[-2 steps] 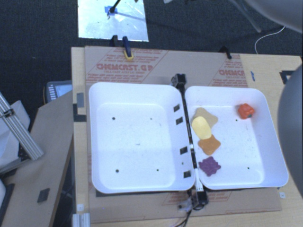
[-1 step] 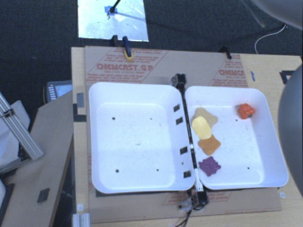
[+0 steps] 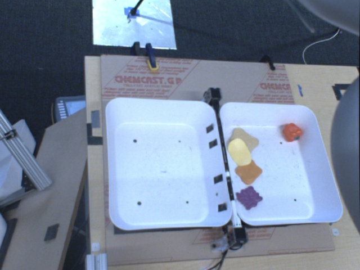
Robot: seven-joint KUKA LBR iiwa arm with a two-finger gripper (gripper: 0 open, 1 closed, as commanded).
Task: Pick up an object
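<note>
The right white bin [image 3: 315,167] holds several small objects, most of them along its left wall. A yellow rounded piece [image 3: 239,151] lies partly on a tan flat piece [image 3: 246,136]. Just below them sits an orange-brown piece [image 3: 248,172], and below that a purple grape cluster [image 3: 249,197]. A red-orange object [image 3: 291,131] rests alone near the bin's far right corner. Blurred grey parts of the arm [image 3: 345,134] loom at the right edge and the top right, high above the bins.
The left white bin [image 3: 163,167] adjoins the right one along a clipped seam [image 3: 222,162]. Both rest on a cardboard sheet [image 3: 185,79] on the wooden bench. A shiny metal plate [image 3: 132,16] lies beyond it, and an aluminium rail [image 3: 22,156] leans at the left.
</note>
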